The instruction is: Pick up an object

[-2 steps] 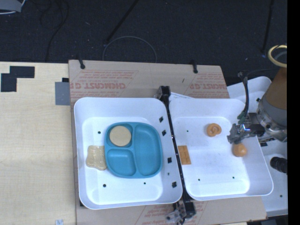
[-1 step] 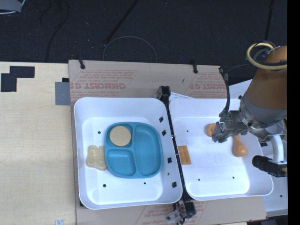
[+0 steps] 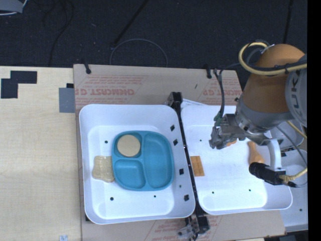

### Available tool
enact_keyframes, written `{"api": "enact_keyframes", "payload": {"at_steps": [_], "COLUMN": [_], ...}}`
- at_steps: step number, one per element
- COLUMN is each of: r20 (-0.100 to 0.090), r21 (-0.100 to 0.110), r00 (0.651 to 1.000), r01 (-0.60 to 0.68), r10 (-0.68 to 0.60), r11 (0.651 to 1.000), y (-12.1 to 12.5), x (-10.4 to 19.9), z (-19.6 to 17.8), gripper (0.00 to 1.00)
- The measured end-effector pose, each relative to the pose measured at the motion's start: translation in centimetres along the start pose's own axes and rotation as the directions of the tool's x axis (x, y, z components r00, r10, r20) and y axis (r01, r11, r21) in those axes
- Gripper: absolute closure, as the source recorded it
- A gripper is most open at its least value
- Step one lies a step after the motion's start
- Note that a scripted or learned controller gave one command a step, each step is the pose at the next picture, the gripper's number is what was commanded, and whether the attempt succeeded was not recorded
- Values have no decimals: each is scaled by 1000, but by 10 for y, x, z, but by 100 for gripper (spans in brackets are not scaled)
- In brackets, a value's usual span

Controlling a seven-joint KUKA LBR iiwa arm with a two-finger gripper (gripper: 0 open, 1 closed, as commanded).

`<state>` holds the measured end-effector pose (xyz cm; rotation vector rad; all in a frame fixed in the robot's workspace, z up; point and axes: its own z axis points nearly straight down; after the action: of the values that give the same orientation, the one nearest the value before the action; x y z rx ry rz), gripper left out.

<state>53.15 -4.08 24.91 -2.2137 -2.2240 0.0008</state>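
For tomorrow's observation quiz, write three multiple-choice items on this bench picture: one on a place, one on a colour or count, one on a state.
1. Where does the blue divided tray lie?
A. left bin
B. right bin
C. bare bench

2. How many white bins stand on the bench?
A. one
B. two
C. three

3. How does the round tan disc sit?
A. inside a tray compartment
B. on the bin floor
C. under the gripper

Key: 1 A, it rests in the left bin. 2 B, the right bin adjoins it. 3 A, it lies in the tray's upper-left compartment.
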Motion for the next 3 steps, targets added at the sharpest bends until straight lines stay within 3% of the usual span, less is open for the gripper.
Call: {"api": "enact_keyframes", "payload": {"at_steps": [1,3], "r20": [0,2], "r21": [3,2], "r00": [1000,1000], "r01": [1,-1], "r10": [-1,1], "r11": [1000,1000], "y": [2,-1], "x": [63,151], "z": [9,17], "gripper": [100,100]}}
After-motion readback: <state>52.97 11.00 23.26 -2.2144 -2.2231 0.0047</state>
